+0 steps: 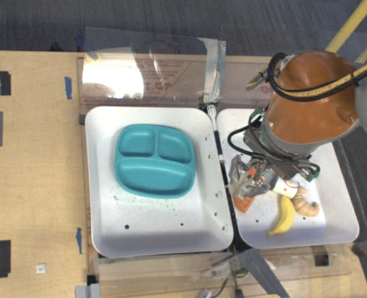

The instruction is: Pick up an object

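My gripper [250,182] hangs low over the left part of the right bin [338,228], under the orange wrist band. An orange-red piece [242,202] lies just below its tip, touching or nearly touching it. A yellow banana [284,217] lies to the right of that, curving toward the bin's front. A pale pink, ridged toy [306,205] rests beside the banana's upper end. The arm hides the back half of this bin.
The left bin [102,228] holds a teal divided plate [154,160] near its middle. A dark ridge [222,172] separates the two bins. Clear plastic sheeting and a taped post [213,73] stand behind the bins. Black cables loop off the wrist.
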`<state>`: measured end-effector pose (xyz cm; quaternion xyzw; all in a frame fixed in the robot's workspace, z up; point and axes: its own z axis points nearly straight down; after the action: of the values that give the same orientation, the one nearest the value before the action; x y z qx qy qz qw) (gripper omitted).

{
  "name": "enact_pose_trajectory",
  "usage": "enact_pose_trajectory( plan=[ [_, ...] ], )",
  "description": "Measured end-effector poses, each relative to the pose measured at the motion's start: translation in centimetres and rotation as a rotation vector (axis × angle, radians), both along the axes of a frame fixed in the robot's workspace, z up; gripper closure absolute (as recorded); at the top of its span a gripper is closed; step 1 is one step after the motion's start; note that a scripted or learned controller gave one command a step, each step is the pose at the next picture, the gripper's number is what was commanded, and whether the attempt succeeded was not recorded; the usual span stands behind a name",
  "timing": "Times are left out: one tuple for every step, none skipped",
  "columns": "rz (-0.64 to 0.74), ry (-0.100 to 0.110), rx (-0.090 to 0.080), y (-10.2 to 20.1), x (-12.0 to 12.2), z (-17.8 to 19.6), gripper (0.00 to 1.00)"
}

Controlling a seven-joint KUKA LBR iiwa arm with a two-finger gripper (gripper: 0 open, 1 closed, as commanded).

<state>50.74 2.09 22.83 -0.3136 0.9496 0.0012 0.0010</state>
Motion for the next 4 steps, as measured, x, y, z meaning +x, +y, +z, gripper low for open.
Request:
enact_pose_trajectory(
  plan=[
    [0.418, -0.005, 0.0, 6.4, -0.7, -0.2, 1.0],
    [0.039, 0.003, -0.001, 10.2, -1.8, -7.2, 1.0],
    [-0.157, -0.007, 0.002, 14.2, -1.6, 3.5, 1.0],
    [-0.348, -0.002, 0.002, 20.7, -1.6, 1.8, 1.0]
  ],
)
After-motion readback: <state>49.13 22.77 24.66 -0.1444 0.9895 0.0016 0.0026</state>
